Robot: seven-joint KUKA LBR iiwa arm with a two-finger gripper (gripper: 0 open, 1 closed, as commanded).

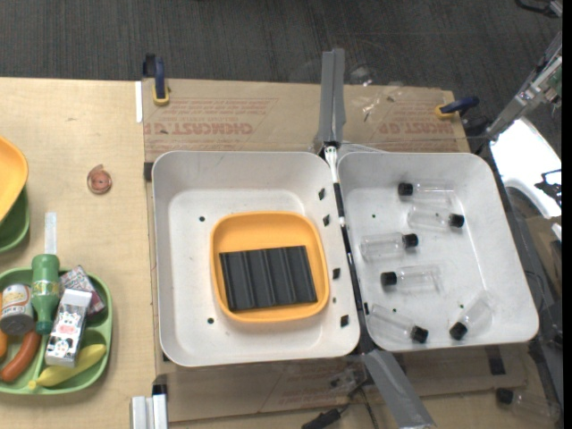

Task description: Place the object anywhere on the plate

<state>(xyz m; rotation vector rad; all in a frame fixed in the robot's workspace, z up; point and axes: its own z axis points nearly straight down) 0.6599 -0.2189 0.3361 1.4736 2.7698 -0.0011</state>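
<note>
An orange square plate [268,224] with rounded corners sits in the middle of the left white bin [179,239]. A black ribbed rectangular object [268,275] lies flat on the plate, inside its rim and slightly towards the front. In the right white bin [500,239] lie several clear vials with black caps, scattered apart, among them one [429,190] at the back, one [411,278] in the middle and one [472,315] at the front right.
A green tray [94,360] of toy food and a small bottle stands on the wooden table at the far left, beside an orange bowl [9,181]. A small pink item [100,180] lies alone. Clamps [157,83] hold the cardboard behind the bins.
</note>
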